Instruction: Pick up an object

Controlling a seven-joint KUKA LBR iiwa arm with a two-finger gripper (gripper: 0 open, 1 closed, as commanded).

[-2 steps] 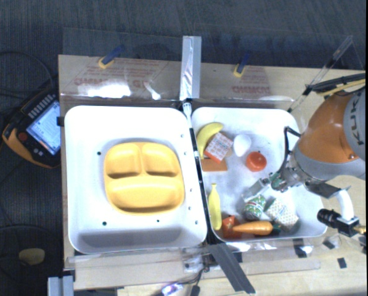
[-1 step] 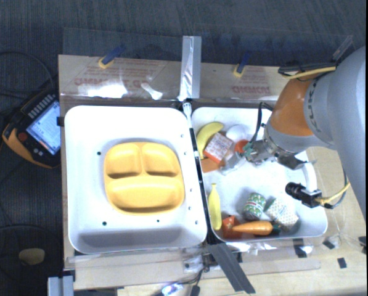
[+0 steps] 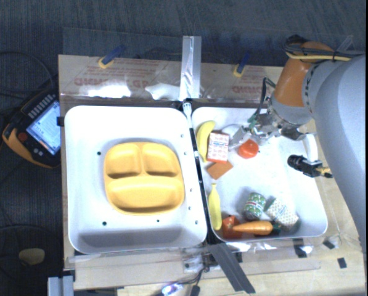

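Arm low over the right bin's far side, jaws (image 3: 257, 128) beside the red ball (image 3: 249, 148)

You cannot tell whether the jaws are apart or together. The ball lies in the right bin (image 3: 307, 193) near a carton (image 3: 218, 146) and a banana (image 3: 203, 137); a carrot (image 3: 253, 228) lies at the near wall. The yellow tray (image 3: 144, 176) sits in the left bin (image 3: 85, 165)

yellow tray (image 3: 144, 176) in left bin (image 3: 79, 184) | pendant (image 3: 39, 131) left of bench

yellow tray (image 3: 144, 176) | white bins (image 3: 85, 227) | orange carrot (image 3: 253, 228) | red tomato (image 3: 248, 148) | yellow banana (image 3: 203, 135)
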